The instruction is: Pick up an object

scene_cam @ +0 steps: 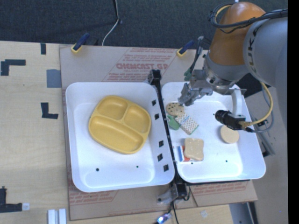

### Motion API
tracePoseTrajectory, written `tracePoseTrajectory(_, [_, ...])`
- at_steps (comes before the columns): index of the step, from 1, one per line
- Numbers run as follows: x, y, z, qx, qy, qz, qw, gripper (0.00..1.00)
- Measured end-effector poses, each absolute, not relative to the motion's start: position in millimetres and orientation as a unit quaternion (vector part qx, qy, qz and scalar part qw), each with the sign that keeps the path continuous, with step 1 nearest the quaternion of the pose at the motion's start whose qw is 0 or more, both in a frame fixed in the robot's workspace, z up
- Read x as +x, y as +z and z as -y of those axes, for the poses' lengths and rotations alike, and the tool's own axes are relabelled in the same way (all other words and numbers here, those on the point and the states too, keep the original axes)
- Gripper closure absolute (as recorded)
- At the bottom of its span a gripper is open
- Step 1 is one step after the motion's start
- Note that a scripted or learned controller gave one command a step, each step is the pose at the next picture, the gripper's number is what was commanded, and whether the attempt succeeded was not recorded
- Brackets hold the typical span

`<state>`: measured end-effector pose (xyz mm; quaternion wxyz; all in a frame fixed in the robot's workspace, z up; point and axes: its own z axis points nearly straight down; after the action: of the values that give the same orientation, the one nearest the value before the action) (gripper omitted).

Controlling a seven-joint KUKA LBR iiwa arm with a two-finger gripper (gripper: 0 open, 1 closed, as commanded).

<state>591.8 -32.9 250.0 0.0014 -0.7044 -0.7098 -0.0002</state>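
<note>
One gripper [186, 98] is seen low over the right bin [247, 164]; its finger state cannot be told. Just beneath it a speckled cookie [174, 109] is lying beside a toast slice [194, 149]. A yellow divided plate [120, 123] is held by the left bin [77, 139], set on cardboard [135, 66] over a wooden bench [28, 134].

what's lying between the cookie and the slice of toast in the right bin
In the camera view, between the cookie and the toast slice lies a small dotted white packet, with a green piece just left of it.
</note>
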Motion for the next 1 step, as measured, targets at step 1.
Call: tracePoseTrajectory(1, [589.5,247.4,-22.9,-0.705,0.0002,0.71,0.001,1.0])
